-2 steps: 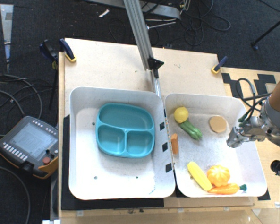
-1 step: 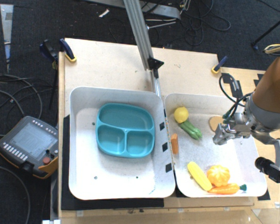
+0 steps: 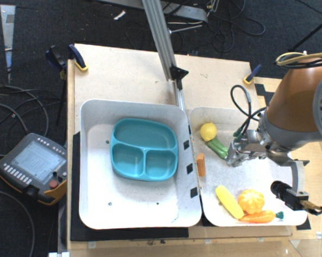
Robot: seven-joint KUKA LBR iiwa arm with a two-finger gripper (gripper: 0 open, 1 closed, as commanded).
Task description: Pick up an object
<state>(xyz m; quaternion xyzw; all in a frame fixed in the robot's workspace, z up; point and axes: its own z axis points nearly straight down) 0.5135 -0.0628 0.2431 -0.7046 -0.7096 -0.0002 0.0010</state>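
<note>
Pincer [image 3: 236, 158] sits low in the right bin [image 3: 266, 183], just beside the green veg [image 3: 218, 148] & lemon [image 3: 208, 131]. Can't tell how it's set. Blue tray [image 3: 145, 149] in left bin [image 3: 93, 164].

Teal tray [image 3: 144, 149] in white bin [image 3: 88, 164]; yellow lemon [image 3: 208, 131], green veg [image 3: 218, 148], orange carrot [image 3: 258, 217].
</note>
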